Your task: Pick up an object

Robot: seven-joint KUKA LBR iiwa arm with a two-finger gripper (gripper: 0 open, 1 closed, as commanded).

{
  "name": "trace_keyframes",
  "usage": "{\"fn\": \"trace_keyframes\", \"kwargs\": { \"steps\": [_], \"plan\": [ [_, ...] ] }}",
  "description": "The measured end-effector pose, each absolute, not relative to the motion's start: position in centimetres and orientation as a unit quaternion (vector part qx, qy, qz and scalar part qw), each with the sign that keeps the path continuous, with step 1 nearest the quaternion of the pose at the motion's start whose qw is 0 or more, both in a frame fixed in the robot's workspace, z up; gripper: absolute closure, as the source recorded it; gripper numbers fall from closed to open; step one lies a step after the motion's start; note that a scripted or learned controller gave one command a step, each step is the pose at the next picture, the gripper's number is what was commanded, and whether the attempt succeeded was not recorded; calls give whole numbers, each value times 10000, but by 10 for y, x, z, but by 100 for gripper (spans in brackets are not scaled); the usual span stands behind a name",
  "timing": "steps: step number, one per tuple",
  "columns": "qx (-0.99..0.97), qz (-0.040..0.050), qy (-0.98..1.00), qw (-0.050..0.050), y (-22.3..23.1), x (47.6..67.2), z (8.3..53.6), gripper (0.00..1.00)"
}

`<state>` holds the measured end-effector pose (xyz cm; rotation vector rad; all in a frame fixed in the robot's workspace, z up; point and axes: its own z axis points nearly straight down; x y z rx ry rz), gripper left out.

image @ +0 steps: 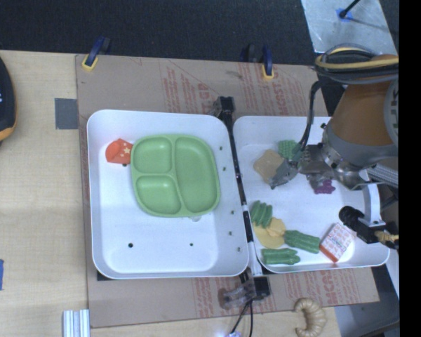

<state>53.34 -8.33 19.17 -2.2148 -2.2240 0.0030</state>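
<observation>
My gripper [283, 175] hangs low over the right bin [305, 125], reaching in from the right under the grey arm with its orange band [361, 118]. Its tip lies just beside the lower right edge of a tan block [266, 162]. A green ridged piece [289, 147] sits right behind it, and a small purple item [325, 186] lies under the wrist. Toward the bin's front lie a green bundle [261, 213], a yellow piece [271, 234], two green pods [302, 241] [281, 257] and a red-and-white packet [337, 242].
The left bin [161, 255] holds a green divided plate [175, 175] and a red toy [118, 152] at its far left. A ridge with screws [237, 181] separates the bins. A tan curled object [311, 316] lies on the bench in front.
</observation>
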Motion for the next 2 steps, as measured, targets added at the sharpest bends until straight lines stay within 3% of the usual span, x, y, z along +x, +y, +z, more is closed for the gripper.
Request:
{"fn": "trace_keyframes", "kwargs": {
  "steps": [1, 2],
  "plan": [
    [-7068, -2, -7074, -23, -138, 581, 204, 0],
    [-7066, 3, -7076, -12, -184, 600, 203, 0]
  ]
}}
